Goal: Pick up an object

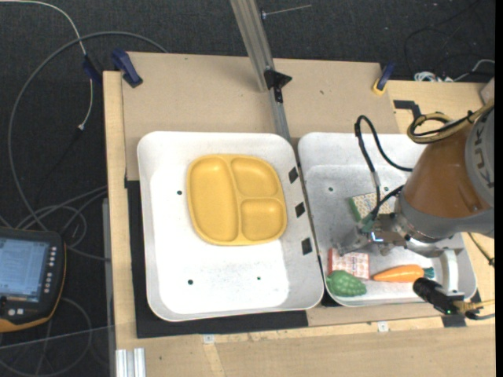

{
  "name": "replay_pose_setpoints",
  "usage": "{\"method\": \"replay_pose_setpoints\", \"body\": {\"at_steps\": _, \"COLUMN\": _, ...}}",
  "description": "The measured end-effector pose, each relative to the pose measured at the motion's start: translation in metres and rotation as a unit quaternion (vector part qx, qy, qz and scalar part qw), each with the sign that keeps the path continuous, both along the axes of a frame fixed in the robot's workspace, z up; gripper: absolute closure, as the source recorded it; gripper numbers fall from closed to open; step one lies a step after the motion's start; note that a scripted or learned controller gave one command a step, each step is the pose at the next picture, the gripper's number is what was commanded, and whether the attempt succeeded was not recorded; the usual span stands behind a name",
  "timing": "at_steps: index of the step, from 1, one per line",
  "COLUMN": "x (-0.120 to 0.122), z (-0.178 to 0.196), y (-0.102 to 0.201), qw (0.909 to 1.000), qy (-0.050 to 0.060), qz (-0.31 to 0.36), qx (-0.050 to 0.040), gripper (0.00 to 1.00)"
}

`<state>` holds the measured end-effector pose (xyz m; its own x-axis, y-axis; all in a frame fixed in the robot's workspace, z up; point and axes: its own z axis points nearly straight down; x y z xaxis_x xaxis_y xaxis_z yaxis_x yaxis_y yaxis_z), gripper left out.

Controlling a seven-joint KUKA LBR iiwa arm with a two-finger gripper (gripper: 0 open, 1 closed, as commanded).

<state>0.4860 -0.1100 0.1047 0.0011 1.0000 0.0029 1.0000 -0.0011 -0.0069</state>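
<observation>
A: Where r u now?

B: Low in the right bin [314,151], my gripper [369,238] near the bin's front, just above the red-and-white packet [350,263]. Whether it's released or clenched, I can't tell, the wrist hides the tips.

A: What's there to grab?

B: Packet, a green leafy toy [346,283] touching its front edge, an orange carrot [398,273] just beside it to the right, a speckled card [363,204] further back. Left bin [157,210] has a yellow divided tray [236,199], not my side.

A: Which one handles best?

B: Carrot, prob. Looks like light, stiff plastic, smooth so maybe slippery, and tapered. I'd close across the thick middle, not the thin end. The packet lies flat, hard to get under; the green one looks bumpy, maybe soft, easier grip but it sits right at the bin wall.
</observation>
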Motion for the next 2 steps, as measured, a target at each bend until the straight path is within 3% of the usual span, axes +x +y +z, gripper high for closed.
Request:
{"method": "replay_pose_setpoints", "body": {"at_steps": 1, "x": 0.002, "z": 0.013, "y": 0.000, "qw": 1.0000, "qy": -0.004, "qz": 0.001, "qx": -0.0007, "gripper": 1.00}}
{"method": "replay_pose_setpoints", "body": {"at_steps": 2, "x": 0.003, "z": 0.077, "y": -0.003, "qw": 1.0000, "qy": -0.007, "qz": 0.001, "qx": -0.0023, "gripper": 1.00}}
